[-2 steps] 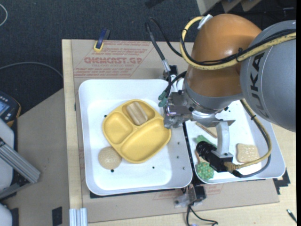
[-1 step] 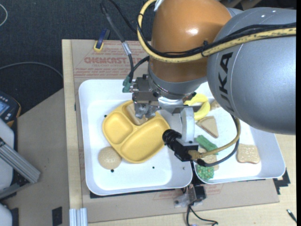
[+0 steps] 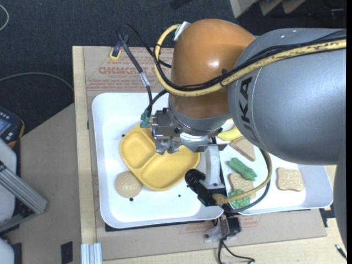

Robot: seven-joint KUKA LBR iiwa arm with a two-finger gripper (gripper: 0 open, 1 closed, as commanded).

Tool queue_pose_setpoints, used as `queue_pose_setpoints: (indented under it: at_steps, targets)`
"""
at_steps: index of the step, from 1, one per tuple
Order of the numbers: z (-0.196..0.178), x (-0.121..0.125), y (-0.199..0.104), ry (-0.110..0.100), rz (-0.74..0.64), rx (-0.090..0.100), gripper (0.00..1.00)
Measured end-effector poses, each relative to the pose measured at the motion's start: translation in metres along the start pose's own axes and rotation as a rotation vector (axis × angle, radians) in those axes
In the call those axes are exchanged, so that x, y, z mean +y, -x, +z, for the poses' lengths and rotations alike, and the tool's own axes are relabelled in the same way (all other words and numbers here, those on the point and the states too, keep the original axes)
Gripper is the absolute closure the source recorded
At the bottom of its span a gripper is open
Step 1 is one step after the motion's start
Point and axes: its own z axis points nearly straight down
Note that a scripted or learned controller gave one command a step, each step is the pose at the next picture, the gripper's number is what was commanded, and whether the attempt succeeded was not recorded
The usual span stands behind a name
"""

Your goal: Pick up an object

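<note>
The arm (image 3: 247,87) is hanging over the yellow divided tray (image 3: 151,158) in the left bin (image 3: 104,147), beside a tan cookie (image 3: 128,185).

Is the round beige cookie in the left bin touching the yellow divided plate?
Cannot tell. In the camera view the cookie lies right at the lower left edge of the yellow plate, with no clear gap, yet the plate's raised rim may only overlap it.

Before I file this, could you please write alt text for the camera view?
A grey KUKA arm with an orange band reaches in from the right, its wrist over a yellow divided dish in the left white bin. A round tan biscuit lies beside the dish; green and tan toy foods sit in the right bin.
</note>
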Motion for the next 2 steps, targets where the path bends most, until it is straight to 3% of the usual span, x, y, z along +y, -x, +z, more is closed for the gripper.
queue_pose_setpoints:
  at_steps: [1,2]
  targets:
    - [-0.209,0.022,0.035,0.026,0.002,0.007,1.00]
    - [-0.048,0.033,0.039,-0.007,0.002,-0.003,1.00]
